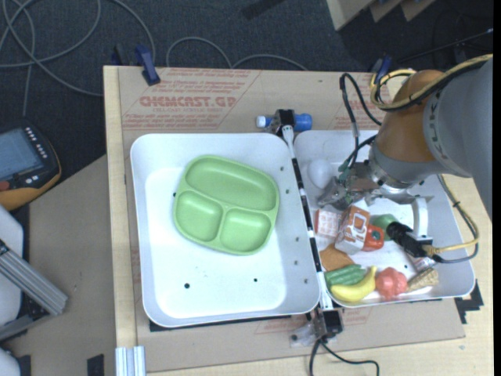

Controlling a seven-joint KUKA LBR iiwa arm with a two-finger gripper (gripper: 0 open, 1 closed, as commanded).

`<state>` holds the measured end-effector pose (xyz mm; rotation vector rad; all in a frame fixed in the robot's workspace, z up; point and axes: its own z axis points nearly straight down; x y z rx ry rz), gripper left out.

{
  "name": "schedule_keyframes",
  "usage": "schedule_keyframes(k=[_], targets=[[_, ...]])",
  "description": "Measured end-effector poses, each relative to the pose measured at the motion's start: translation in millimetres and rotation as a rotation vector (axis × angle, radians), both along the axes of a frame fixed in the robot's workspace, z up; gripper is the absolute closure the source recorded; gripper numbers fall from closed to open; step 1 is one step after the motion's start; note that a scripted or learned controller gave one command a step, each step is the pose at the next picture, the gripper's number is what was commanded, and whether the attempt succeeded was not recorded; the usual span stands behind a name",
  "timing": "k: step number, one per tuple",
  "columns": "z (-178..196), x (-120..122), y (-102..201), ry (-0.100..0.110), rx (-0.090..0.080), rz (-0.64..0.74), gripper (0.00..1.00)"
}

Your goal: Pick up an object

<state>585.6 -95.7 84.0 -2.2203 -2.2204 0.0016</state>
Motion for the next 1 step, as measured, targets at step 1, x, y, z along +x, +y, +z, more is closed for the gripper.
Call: schedule_keyframes(k=[1], targets=[[0.3,-42.8,-8.2,0.000,0.000,-0.001,0.00]])
